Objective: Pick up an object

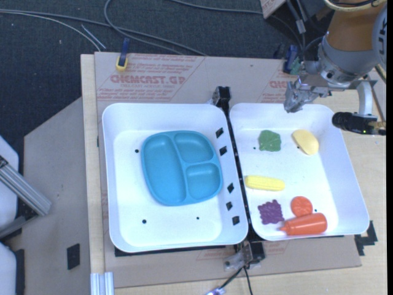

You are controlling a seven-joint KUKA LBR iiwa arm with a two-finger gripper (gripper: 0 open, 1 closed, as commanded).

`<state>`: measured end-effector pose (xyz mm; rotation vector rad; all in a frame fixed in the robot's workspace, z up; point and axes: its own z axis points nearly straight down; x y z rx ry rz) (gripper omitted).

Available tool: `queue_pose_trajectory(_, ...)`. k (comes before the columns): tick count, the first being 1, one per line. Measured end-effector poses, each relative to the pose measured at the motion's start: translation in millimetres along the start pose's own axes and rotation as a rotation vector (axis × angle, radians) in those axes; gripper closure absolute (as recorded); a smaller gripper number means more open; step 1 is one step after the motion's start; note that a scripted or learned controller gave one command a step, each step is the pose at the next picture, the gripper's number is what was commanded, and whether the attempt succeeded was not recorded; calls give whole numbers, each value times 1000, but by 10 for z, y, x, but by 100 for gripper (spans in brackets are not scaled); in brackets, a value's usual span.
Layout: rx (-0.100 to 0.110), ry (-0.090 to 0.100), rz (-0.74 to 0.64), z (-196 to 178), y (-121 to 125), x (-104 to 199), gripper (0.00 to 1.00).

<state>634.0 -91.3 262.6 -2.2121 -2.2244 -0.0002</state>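
Illumination is bright, even and diffuse across the worktop (pixel 184 72), with no single strong source apparent. Both white bins approach overexposure: the left bin (pixel 123 226) and the right bin (pixel 344 183) show flat white floors with little surface detail. Shadows are soft and short. The blue tray (pixel 181 166) casts a faint shadow toward 6 o'clock; the orange carrot (pixel 305 225) shows the same. The arm (pixel 353 23) at 1 o'clock appears slightly soft, with a mild sheen on its orange band. The dark floor (pixel 49 54) at 10 o'clock is underexposed by comparison. Overall sharpness is moderate; small items show slight compression softness.
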Motion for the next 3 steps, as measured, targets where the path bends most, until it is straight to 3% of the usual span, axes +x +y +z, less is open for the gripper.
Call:
queue_pose_trajectory(2, 1, 0, 0, 349, -83, 1148, 100)
queue_pose_trajectory(3, -5, -1, 0, 273, -39, 1684, 100)
